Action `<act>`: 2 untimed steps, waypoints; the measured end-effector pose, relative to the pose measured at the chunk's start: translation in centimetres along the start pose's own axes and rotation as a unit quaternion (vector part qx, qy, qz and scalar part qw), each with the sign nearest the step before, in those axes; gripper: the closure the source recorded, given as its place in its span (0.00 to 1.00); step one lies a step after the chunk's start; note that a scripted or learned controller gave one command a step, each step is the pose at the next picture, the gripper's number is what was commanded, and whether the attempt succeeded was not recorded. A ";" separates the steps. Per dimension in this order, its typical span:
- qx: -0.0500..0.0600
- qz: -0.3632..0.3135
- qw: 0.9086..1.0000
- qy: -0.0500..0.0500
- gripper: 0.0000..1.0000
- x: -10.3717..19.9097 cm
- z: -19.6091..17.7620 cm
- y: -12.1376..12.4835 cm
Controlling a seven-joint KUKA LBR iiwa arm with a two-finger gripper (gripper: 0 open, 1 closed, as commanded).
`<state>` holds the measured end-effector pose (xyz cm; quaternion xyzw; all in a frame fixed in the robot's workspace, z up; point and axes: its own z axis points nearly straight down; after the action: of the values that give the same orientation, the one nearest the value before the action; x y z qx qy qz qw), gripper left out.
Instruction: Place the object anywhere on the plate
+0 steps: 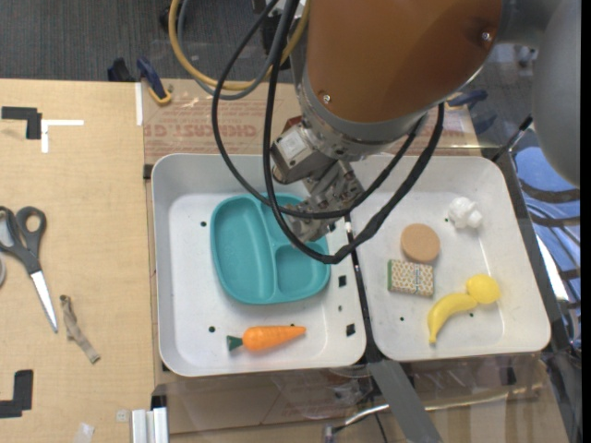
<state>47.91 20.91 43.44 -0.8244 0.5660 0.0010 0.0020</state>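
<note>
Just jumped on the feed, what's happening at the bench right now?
The arm reaches in over the left bin, its gripper low above the right edge of the teal plate. I can't tell whether it carries anything. A toy carrot lies in that bin just below the plate. The right bin holds a banana, lemon, brown disc, patterned block and small white object.

plate (254, 258): teal plastic, smooth, slight sheen
bins (185, 340): white plastic, smooth, matt
carrot (268, 338): orange plastic, faintly ridged
banana (447, 310): yellow plastic, smooth, soft gloss
round disc (420, 243): tan, matt, cork-like
counter (74, 275): pale brown wood-look board, matt
scissors (30, 257): bright metal blades, grey plastic handles
arm band (388, 35): orange, glossy
cables (245, 72): black and yellow, rubbery sheath
</note>
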 end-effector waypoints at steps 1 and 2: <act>-0.001 0.060 0.998 0.001 1.00 0.0 14.1 -5.5; 0.000 0.060 0.998 0.001 0.00 0.0 14.1 -5.5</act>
<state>53.06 22.98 29.34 -0.7892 0.6141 0.0007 0.0014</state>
